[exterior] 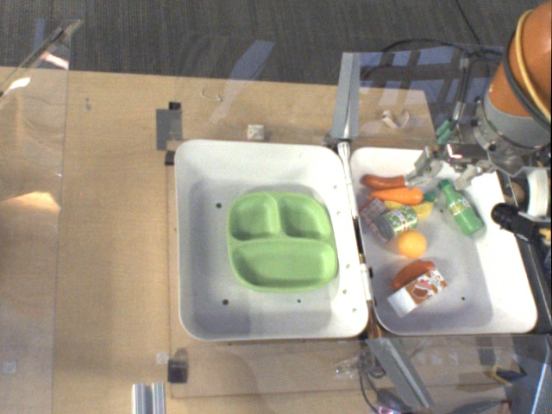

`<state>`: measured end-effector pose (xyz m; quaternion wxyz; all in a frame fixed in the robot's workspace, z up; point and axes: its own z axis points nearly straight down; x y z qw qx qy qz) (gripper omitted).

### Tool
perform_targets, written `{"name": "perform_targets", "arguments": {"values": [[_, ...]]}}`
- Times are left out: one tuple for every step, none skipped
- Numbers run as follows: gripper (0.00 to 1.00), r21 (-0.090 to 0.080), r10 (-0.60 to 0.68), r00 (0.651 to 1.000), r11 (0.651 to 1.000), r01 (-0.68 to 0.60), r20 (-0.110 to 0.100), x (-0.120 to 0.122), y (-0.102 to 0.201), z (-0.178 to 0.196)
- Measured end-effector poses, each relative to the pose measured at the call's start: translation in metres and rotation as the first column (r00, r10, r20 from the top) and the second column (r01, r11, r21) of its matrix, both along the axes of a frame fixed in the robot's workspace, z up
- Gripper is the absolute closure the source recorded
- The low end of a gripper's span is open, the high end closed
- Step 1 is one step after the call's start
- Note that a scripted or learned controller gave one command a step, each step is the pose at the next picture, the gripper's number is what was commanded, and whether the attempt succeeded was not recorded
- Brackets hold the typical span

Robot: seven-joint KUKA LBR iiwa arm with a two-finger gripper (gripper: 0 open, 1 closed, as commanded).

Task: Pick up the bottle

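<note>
The green bottle lies tilted in the far right part of the right bin, with its cap pointing up-left. My gripper hangs just above the bottle's cap end. Its fingers are spread apart and nothing is between them. The grey arm with its orange band reaches in from the upper right corner.
Left of the bottle, the right bin holds a sausage, a carrot, a green can, an orange and a red-and-white package. A green divided plate sits in the left bin.
</note>
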<state>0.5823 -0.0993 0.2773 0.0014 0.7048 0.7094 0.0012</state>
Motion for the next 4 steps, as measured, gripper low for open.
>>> {"name": "perform_targets", "arguments": {"values": [[0.0, -0.002, 0.013, 1.0, 1.0, -0.013, 0.0, 0.041, -0.089, -0.024], [0.0, -0.001, 0.103, 0.995, 0.995, -0.103, -0.001, 0.087, -0.105, -0.117], [0.0, -0.001, 0.081, 0.997, 0.997, -0.081, 0.001, 0.072, -0.105, -0.184], [1.0, -0.004, 0.085, 0.996, 0.996, -0.085, 0.006, 0.075, -0.104, -0.172]]}}
